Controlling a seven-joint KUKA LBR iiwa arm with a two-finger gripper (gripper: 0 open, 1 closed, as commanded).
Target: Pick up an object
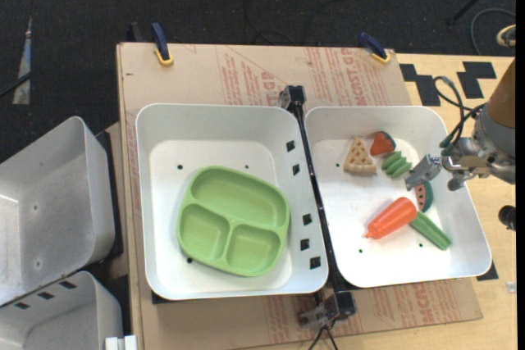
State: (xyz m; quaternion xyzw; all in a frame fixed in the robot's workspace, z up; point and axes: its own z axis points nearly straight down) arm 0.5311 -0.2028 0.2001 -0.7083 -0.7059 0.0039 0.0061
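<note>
The right bin (pixel 410 120) holds several toy foods. An orange carrot (pixel 391 218) with a green top (pixel 431 232) lies near the bin's middle. A small watermelon slice (pixel 422 196) lies just above it. Farther back are a tan wedge-shaped slice (pixel 358 156), a red piece (pixel 381 143) and a green pod (pixel 396 165). My gripper (pixel 440 175) reaches in over the bin's right wall and hovers just above the watermelon slice. Its two fingers stand apart with nothing between them, so it is open.
The left bin (pixel 156 135) holds a light green divided plate (pixel 234 220). A black divider (pixel 310 184) runs between the bins. Grey tubs (pixel 49 201) stand off the bench at the left. Cables trail beside the arm at the right.
</note>
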